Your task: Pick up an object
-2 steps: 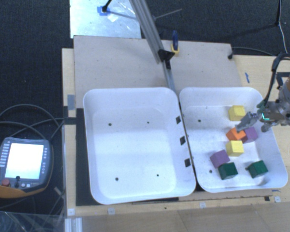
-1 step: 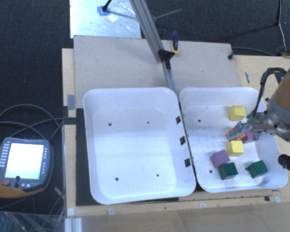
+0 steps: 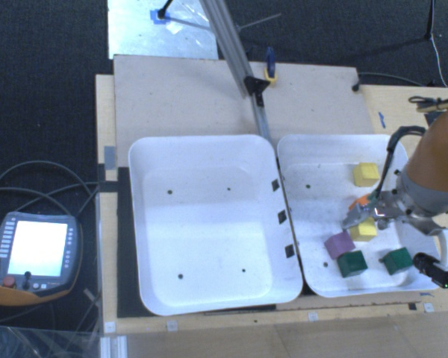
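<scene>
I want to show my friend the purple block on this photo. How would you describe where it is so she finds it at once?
Look at the right bin of the two white ones. Near its front edge sits a cluster of small blocks; the purple block is the leftmost of them, just above the dark green cube. It is the only purple piece, its neighbours being yellow or green.

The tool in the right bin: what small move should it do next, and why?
Probably a short descent onto the yellow block. The tool hangs just over it, and the purple block lies close beside it, so going straight down seems safest.
</scene>
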### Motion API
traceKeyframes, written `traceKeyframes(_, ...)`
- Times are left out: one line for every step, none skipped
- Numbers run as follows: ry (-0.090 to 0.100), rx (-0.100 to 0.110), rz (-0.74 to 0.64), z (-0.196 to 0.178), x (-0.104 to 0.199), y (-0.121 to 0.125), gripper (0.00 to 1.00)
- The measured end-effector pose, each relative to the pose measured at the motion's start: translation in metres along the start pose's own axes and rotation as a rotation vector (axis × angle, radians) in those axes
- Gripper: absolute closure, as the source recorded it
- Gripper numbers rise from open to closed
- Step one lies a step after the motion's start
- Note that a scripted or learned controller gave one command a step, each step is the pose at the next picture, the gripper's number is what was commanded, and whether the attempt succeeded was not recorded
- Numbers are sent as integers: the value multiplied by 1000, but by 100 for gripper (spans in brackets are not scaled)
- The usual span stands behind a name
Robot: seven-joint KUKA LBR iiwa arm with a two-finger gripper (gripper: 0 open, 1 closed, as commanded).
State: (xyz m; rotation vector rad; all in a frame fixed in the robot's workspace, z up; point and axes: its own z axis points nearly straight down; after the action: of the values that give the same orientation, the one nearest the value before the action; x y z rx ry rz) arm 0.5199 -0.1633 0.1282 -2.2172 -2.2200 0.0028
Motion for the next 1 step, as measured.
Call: traceKeyframes(-3, -6, -1, 39, 0, 1, 0)
